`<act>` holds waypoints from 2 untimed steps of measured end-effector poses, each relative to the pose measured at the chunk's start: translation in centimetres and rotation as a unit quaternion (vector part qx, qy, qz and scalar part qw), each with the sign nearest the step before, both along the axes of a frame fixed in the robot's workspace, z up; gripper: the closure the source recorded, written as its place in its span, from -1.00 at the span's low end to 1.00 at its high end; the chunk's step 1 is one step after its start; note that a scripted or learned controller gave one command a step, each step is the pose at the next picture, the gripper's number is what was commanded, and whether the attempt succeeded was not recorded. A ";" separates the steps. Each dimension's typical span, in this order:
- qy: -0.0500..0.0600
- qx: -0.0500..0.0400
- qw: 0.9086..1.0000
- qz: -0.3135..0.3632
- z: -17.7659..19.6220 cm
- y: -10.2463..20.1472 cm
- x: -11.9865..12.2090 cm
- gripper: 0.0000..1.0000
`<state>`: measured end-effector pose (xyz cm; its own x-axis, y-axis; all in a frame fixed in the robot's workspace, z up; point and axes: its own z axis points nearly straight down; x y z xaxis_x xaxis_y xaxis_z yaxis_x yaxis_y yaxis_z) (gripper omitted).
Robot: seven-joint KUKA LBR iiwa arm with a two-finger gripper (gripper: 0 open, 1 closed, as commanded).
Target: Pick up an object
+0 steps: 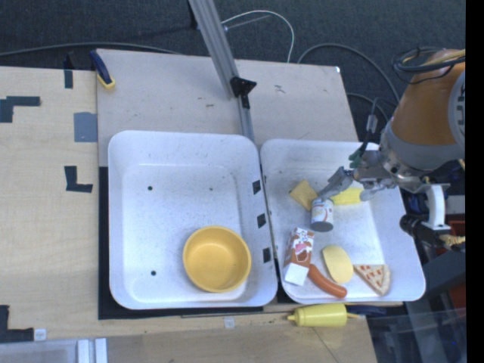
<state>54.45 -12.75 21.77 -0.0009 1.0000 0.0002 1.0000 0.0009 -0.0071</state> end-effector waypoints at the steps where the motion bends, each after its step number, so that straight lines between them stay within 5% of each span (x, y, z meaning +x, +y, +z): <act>1: 0.000 0.000 1.000 0.000 -4.4 0.4 -0.1 -1.00; 2: 0.000 0.000 1.000 0.000 -9.0 0.5 0.3 -1.00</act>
